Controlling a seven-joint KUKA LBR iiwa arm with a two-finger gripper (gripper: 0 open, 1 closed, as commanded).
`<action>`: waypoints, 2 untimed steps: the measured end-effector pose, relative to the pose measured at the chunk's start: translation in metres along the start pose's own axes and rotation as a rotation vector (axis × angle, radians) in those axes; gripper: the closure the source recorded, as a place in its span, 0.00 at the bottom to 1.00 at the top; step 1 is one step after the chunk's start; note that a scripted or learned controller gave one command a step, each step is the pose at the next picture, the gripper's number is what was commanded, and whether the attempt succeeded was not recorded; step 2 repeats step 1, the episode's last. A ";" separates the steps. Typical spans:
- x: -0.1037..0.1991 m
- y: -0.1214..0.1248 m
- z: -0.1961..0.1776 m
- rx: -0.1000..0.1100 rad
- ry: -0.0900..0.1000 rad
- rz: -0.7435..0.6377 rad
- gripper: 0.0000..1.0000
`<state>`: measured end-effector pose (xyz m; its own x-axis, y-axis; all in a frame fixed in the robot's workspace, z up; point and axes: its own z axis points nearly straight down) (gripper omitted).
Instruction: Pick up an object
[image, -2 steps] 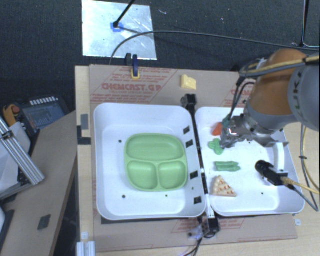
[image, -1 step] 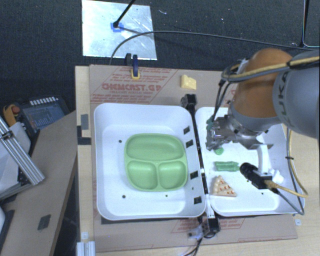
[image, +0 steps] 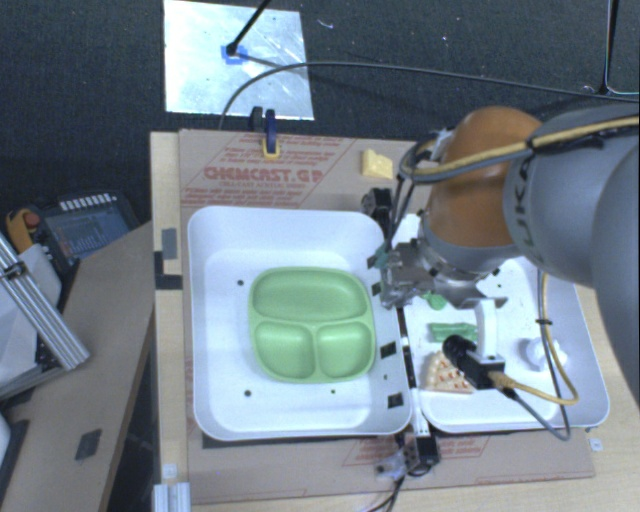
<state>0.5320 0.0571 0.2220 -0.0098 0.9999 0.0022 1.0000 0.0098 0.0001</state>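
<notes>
Where the arm (image: 500, 200) hung: over the right bin (image: 590, 405), right of centre.
Gripper (image: 396, 282): one, at the seam between the bins; whether spread or pressed together could not be told.
Bins: two; the left bin (image: 215, 410) held one green plate (image: 308, 325).
Loose things, lower right: upper green bit (image: 436, 298), lower green bit (image: 452, 329), one wedge (image: 443, 375), one white piece (image: 535, 352).

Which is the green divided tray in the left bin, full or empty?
Empty. All three compartments of the green tray show bare green plastic, and it lies flat, open side up, in the left bin.
</notes>
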 end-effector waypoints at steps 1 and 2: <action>0.047 -0.010 -0.009 -0.002 0.000 0.000 1.00; 0.047 -0.010 -0.009 -0.002 0.000 0.000 1.00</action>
